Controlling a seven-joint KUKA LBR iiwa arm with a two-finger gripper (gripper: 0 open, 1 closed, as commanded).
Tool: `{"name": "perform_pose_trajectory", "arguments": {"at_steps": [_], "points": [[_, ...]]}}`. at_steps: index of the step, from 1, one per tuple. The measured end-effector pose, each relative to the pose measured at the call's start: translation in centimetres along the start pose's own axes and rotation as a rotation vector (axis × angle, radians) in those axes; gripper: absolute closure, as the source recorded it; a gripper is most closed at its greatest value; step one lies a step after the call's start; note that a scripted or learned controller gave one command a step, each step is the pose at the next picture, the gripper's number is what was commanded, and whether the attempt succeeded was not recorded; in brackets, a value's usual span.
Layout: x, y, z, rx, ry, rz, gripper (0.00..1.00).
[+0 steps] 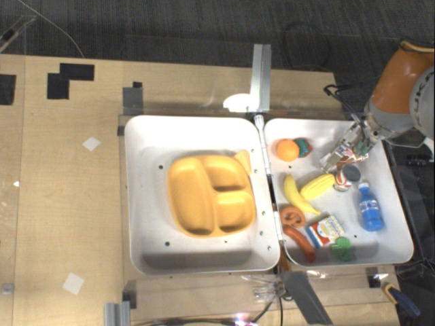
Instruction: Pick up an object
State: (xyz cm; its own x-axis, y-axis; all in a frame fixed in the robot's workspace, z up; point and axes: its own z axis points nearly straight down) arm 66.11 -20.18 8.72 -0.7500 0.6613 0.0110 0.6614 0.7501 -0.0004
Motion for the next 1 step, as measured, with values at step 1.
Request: {"name": "perform_pose_trajectory", "arguments": {"at_steps": [1], "points": [[6.28, 1.62, -0.03, -0.007, -0.019, -0.114, 0.00]]}}
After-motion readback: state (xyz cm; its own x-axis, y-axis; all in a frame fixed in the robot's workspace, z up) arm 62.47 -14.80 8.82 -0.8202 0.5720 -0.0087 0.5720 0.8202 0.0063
